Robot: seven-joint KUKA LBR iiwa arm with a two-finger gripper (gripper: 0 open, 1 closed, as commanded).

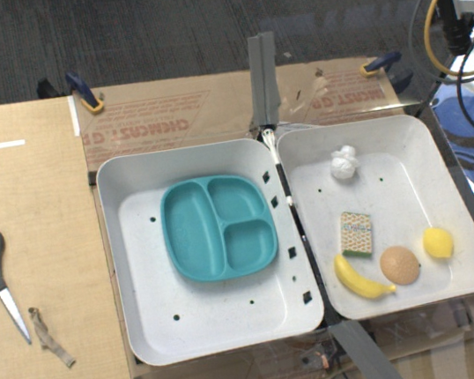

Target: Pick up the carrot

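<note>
Claw opening cannot be told; right bin [445, 151], on the arm's side, holds banana [361, 278], lemon [438, 242], box [356, 234]; which is the carrot, unclear.

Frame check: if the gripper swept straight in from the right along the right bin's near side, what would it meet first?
Likely the lemon, closest to the right wall of the right bin, then the brown ball; approach height is unclear.
</note>
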